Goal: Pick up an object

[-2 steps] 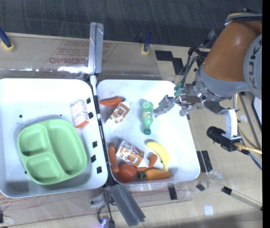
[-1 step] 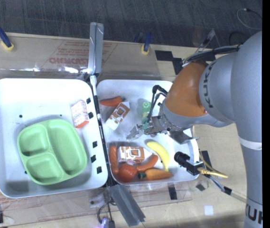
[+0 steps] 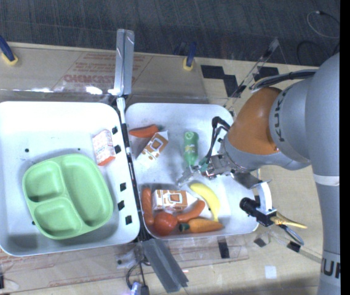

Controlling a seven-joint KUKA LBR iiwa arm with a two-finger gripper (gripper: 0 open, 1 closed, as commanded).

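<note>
Gripper (image 3: 194,172) down in the right bin (image 3: 175,112) — whether it is open or closed, I cannot tell.
It sits near the bin's middle, between the green bottle (image 3: 190,147) and the banana (image 3: 206,198); carton (image 3: 171,200), tomato (image 3: 164,223) and carrot (image 3: 202,226) crowd the front edge — green tray (image 3: 67,195) in the left bin.

1. Left bin (image 3: 2,165) has a green divided tray (image 3: 67,195) and a small carton (image 3: 103,147).
2. Right bin (image 3: 175,112) is packed: banana (image 3: 206,198), green bottle (image 3: 190,147), carrots, tomato (image 3: 165,223).
3. The hand (image 3: 194,172) sits low between bottle and banana.
</note>
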